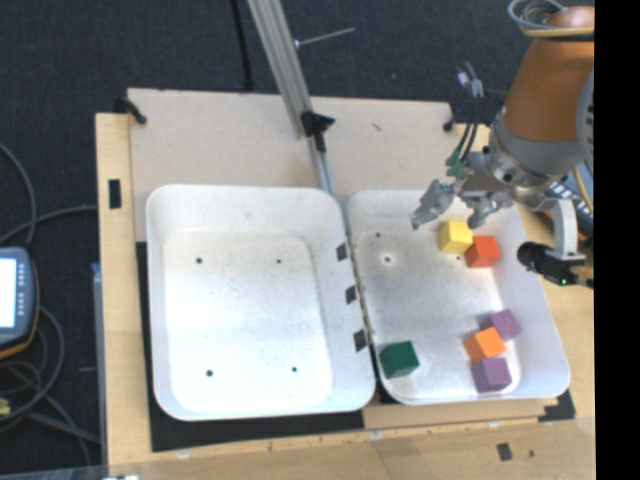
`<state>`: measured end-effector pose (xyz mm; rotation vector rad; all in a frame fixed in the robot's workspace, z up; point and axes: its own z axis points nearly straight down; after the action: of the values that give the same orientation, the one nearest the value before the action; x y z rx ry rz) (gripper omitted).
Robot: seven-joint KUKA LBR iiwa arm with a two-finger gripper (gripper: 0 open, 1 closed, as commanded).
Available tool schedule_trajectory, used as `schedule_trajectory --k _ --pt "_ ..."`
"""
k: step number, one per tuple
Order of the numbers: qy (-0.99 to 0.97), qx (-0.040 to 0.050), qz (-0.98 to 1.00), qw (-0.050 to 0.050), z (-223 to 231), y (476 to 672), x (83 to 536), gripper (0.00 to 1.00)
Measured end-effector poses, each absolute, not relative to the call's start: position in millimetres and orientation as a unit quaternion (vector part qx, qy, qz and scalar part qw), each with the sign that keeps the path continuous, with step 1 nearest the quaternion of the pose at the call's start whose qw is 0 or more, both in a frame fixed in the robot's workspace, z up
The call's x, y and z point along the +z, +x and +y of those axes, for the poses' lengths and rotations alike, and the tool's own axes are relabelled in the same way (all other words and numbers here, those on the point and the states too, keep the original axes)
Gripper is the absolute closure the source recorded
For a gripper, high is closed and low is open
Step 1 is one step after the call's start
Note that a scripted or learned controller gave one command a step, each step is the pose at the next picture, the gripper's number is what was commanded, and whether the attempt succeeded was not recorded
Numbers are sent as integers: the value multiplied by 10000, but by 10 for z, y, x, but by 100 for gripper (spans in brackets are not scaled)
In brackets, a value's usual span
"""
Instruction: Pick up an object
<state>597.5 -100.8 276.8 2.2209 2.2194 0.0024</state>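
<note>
Gripper: your gripper [452, 205] hangs over the far end of the right bin [420, 288], fingers spread, with nothing between them.
Nearest target: the yellow block [455, 235] sits on the bin floor just below and a little right of the jaws, the likeliest pick.
Crowding: the red-orange block [483, 251] touches the yellow block on its right side, so a finger coming down there may shove rather than grip.
Other candidates: the green block [399, 357] lies well apart from the jaws, alone near the bin's inner wall; it offers cleaner access.
Cluster: a purple block [503, 323], an orange block [487, 343] and another purple block [491, 372] huddle far from the jaws, packed tight.
Left bin [250, 298]: beyond the jaws to their left.
Progress: judged as approach only; no grasp made yet.
</note>
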Motion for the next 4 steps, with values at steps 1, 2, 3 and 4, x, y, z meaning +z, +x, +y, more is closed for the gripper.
schedule_trajectory --k 1,2,3,4 --pt "7074 18 7068 25 -1018 5983 2881 100" --pt "7076 15 7067 19 -1016 5981 2874 0" --pt "7043 41 7099 39 -487 5686 3854 0" --pt "7087 -31 7055 -18 -1451 5530 2097 0"
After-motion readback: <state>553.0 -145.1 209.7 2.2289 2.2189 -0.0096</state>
